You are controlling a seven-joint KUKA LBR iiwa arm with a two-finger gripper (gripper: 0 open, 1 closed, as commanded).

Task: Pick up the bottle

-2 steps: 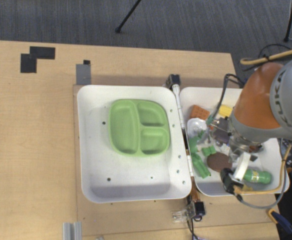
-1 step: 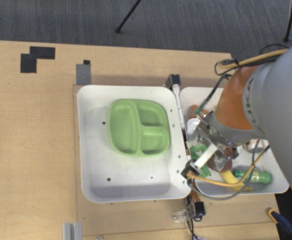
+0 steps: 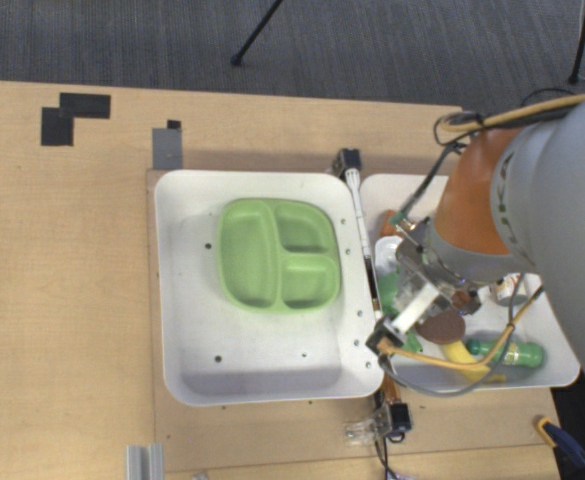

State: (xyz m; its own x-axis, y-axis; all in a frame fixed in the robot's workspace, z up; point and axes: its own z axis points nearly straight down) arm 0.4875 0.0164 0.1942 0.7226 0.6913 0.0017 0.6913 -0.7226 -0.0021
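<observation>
Camera view: at the frame's lower right, a green clear-plastic bottle [image 3: 512, 353] lies on its side in the right-hand shallow white bin [image 3: 547, 373]. The claw [image 3: 417, 286] hangs near it, to its left. Whether the claw is open or closed cannot be told. This looks like the approach step. The next move calls for shifting right over the bottle, then lowering.

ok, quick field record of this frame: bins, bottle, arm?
left bin: holds green divided plate, roughly centred
right bin: green bottle, brown round item, more clutter under the arm
bottle pose: on its side near the bin's front edge, not gripped
gripper: low over the right bin's left half, left of the bottle
</observation>
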